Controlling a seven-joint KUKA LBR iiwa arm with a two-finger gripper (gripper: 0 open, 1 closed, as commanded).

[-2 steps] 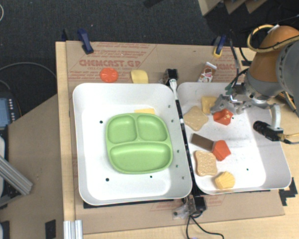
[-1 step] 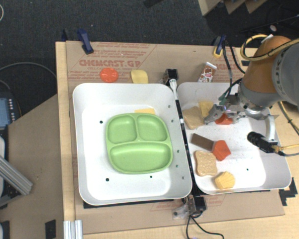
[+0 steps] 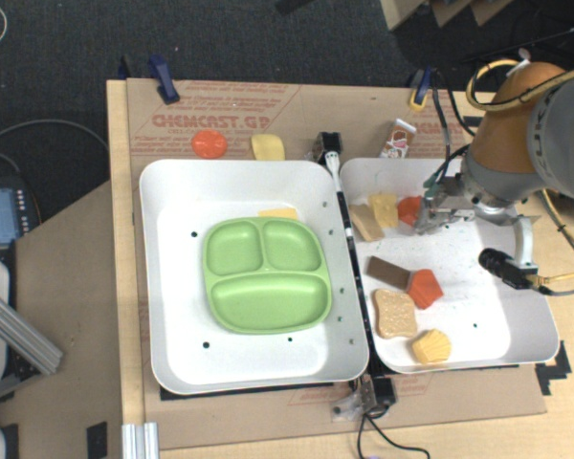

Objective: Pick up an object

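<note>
My gripper (image 3: pixel 429 210) is down in the far part of the right bin (image 3: pixel 517 342), hanging from the grey arm with its orange band (image 3: pixel 517 113). A small red piece (image 3: pixel 408 208) lies right against its left side. Just left of that are a yellow cheese wedge (image 3: pixel 385 209) and a tan slab (image 3: pixel 366 223). Nearer the front lie a brown bar (image 3: pixel 389 273), a red block (image 3: pixel 425 289), a slice of toast (image 3: pixel 394 314) and a yellow lump (image 3: pixel 431 347). I see nothing lifted off the bin floor.
The left bin (image 3: pixel 172 256) holds a green divided plate (image 3: pixel 266 275) with a yellow piece (image 3: pixel 278 214) behind it. Behind the bins lie an orange-red round item (image 3: pixel 209 144), a pale yellow item (image 3: pixel 267 147) and a small carton (image 3: pixel 398 140). Cables run along the right.
</note>
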